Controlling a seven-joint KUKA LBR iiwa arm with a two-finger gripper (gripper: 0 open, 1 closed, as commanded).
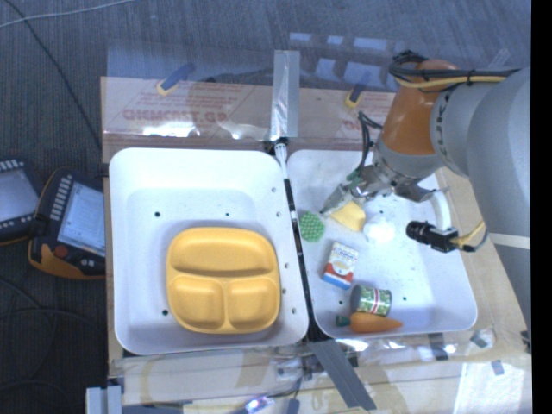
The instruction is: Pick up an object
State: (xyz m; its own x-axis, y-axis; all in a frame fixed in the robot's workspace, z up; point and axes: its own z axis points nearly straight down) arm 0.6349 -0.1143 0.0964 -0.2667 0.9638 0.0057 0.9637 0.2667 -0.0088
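In the right bin (448,313) lie several small objects. A yellow cheese wedge (349,217) sits near the bin's upper middle, with a green round piece (311,227) to its left and a white lump (378,229) to its right. Below them are a small red and white carton (341,263), a green can (372,300) on its side and an orange carrot (376,323). My gripper (349,197) reaches down from the right and hangs just above the top of the cheese wedge, touching or nearly touching it. Nothing is visibly lifted.
The left bin (138,188) holds a yellow divided tray (224,279). A ridge (293,222) separates the two bins. A black cable piece (431,233) hangs off the arm over the right bin's right side. A teach pendant (69,227) lies off the bench at far left.
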